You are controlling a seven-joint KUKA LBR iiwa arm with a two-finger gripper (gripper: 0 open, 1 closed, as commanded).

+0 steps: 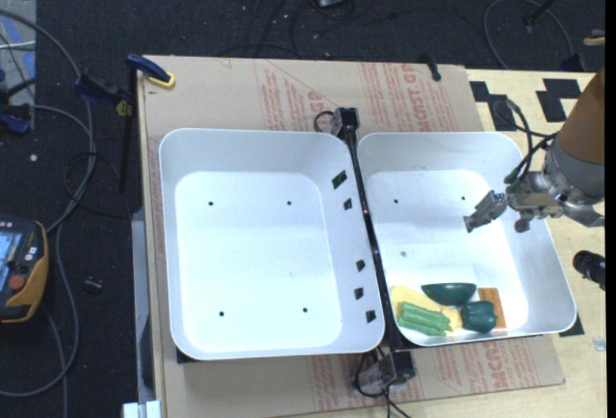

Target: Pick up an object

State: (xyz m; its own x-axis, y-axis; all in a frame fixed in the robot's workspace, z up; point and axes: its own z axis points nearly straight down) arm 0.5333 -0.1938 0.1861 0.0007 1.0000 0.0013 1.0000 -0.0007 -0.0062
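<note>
The fingers [499, 211] hang over the right bin [539, 257], near its right wall and about halfway along it. One dark finger points to the left and another short one sits closer to the wrist, with a gap between them, so they look spread apart, and nothing is between them. The grey arm [585, 151] comes in from the right edge, with its orange band above the wrist.

All objects that could be picked lie together in the near corner of the right bin, well apart from the fingers. There is a dark green bowl-shaped piece [449, 292], a ridged light green piece [423, 318] just beside it on the left, a teal lump [479, 316] to the right, a pale yellow flat piece [412, 297] partly under them, and an orange-brown block [492, 298] partly behind the teal lump. They touch or nearly touch each other. The left bin [255, 238] holds none of these objects.

I judge that the task is at the approach step: no object is grasped yet. The next move calls for the arm to travel toward the near corner, choose one piece, come down over it with the fingers spread, and then close. Because the pieces are crowded and close to the bin wall, the fingers may hit a neighbour or the wall, so a piece at the edge of the group, like the ridged light green piece, seems the easier choice.
</note>
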